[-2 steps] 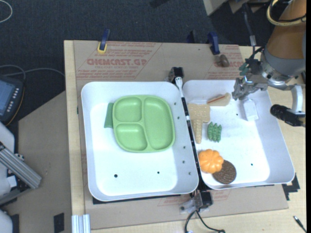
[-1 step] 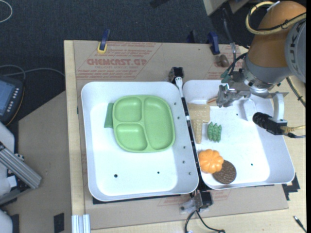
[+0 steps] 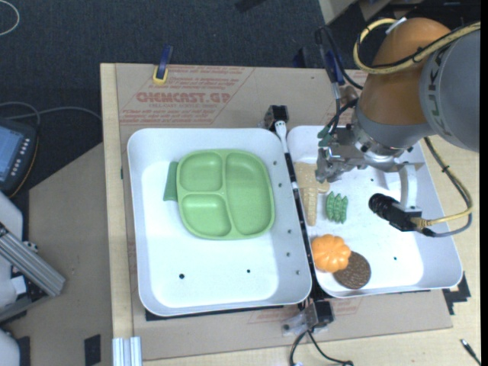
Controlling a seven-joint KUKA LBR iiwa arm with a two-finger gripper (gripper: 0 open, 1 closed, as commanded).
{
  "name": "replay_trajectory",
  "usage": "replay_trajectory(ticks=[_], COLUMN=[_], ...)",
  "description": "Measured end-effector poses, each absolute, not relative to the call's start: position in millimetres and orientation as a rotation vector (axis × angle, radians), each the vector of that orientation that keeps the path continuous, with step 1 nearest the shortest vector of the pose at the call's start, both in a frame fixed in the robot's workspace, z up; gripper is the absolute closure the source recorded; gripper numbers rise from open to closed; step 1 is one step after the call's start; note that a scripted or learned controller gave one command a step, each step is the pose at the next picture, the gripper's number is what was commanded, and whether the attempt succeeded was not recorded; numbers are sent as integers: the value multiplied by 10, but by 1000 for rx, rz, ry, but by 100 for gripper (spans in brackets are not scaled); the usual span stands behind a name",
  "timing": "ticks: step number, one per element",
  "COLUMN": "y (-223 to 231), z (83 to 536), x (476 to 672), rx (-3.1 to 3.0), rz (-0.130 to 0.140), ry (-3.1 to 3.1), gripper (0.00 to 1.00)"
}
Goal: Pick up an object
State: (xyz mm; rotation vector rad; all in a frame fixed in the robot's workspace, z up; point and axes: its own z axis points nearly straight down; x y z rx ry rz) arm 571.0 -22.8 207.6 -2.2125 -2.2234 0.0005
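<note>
Two shallow white bins sit side by side on a brown cardboard bench [image 3: 114, 204]. The left white bin [image 3: 206, 273] holds a light green plastic plate with three sections [image 3: 226, 193]. A darker green flat piece [image 3: 169, 181] pokes out from under the plate's left edge. The right white bin [image 3: 412, 258] holds four little things. A pale yellow long thing [image 3: 310, 202] lies close to the bin's left wall. Just beside it, on its right, is a small green bumpy thing [image 3: 336, 207]. Nearer the front of the bin is a round orange thing shaped like a pumpkin [image 3: 330, 252]. A flat brown round thing [image 3: 354, 271] touches the orange one on its right side. The grey arm [image 3: 457, 90] comes in from the right, with its orange band [image 3: 404, 52] high up. The gripper [image 3: 329, 171] points down over the back left part of the right bin. It is just above the pale yellow long thing and the small green bumpy thing, which are the closest things to it. I cannot tell if the gripper is spread apart or pressed together, and I cannot see anything held in it. All four little things lie on the floor of the bin.
</note>
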Motion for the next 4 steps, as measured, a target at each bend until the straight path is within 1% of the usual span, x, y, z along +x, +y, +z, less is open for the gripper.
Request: replay_trajectory(ticks=[1,2,3,4], y=[168,590,552,639], z=[2109,2344,2336,2331], x=[5377,5157,5191,5195], rx=[-2214,-2214,-2220,-2219], rz=[1,-3,0,-1], ry=[-2223,-2227,-2222,-2223], gripper=[100,100,100,100])
